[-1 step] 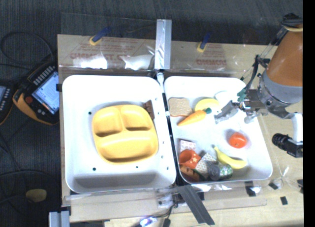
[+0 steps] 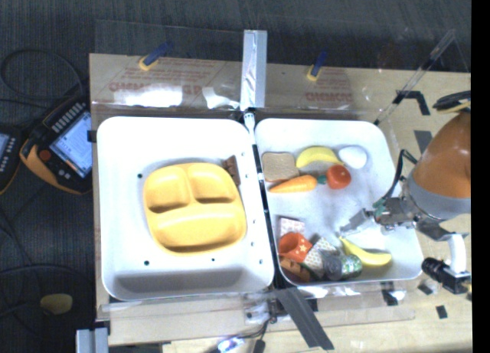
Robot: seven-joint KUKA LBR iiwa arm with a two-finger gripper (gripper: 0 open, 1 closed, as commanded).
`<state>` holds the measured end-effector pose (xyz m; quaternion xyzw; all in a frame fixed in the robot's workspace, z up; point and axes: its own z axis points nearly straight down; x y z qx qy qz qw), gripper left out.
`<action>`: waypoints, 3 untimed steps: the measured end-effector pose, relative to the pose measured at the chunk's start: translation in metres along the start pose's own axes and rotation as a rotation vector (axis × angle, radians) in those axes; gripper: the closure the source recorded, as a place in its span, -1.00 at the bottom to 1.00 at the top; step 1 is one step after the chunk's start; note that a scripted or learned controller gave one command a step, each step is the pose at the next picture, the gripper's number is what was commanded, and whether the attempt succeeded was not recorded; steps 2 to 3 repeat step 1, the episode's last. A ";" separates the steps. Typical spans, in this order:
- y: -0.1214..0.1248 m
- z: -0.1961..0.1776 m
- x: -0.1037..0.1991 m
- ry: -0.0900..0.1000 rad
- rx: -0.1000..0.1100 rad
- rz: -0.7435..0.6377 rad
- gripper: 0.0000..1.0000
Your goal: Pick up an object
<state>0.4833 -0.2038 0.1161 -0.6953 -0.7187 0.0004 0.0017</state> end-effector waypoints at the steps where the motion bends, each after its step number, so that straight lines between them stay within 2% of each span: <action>1: 0.087 0.024 -0.008 0.013 -0.016 0.057 -1.00; 3: 0.087 0.024 -0.008 0.013 -0.016 0.057 -1.00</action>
